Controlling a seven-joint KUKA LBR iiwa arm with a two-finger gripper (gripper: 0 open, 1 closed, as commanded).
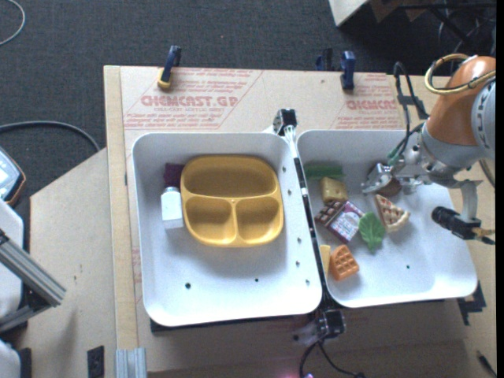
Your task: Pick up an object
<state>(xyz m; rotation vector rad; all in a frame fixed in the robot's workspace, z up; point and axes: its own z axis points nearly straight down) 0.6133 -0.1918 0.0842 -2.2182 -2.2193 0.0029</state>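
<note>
My gripper (381, 182) hangs over the upper middle of the right bin (441, 278), reaching in from the right. Just below it lies a pizza-like wedge (390, 211) with a green leaf (372, 230) beside it. To the left sit a yellow cheese block (334, 189), a green piece (324, 171), a brown chocolate waffle (328, 211) and a pink packet (346, 222). An orange waffle (343, 262) and a thin yellow strip (325, 257) lie near the bin's front left. A small brown shape shows at the gripper's tip; I cannot tell what it is.
The left bin (228, 290) holds a yellow divided plate (231, 198), a white bottle (172, 208) and a dark purple thing (173, 172) against its left side. A ridge (303, 203) separates the two bins. Clamps (168, 65) sit at the board's far edge.
</note>
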